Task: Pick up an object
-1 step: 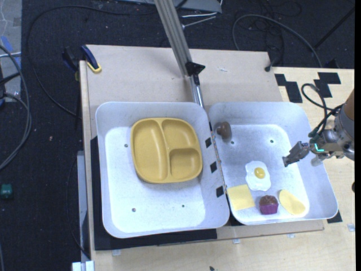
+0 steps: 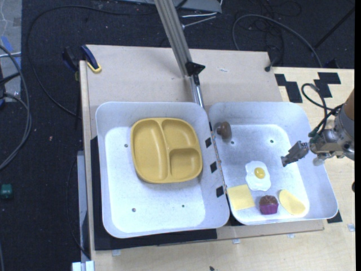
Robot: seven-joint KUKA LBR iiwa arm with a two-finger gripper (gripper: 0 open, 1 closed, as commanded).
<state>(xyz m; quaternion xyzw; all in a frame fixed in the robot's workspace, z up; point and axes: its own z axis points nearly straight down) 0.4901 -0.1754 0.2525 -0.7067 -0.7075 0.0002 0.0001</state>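
Note:
The right bin (image 2: 293, 123) holds several toy foods: a brown round piece (image 2: 224, 130) at its upper left, a fried egg (image 2: 258, 174) in the middle, a yellow cheese square (image 2: 241, 197), a purple piece (image 2: 268, 204) and a pale yellow piece (image 2: 293, 202) along the front. My gripper (image 2: 295, 153) hangs over the right side of this bin, to the right of the egg and above the pale yellow piece. Nothing shows between its dark fingers.
The left bin (image 2: 113, 168) carries a yellow divided plate (image 2: 167, 150). A metal pole (image 2: 176, 30) slants down to the seam between the bins. The arm (image 2: 335, 140) comes in over the right bin's right rim. Cables lie on the dark floor.

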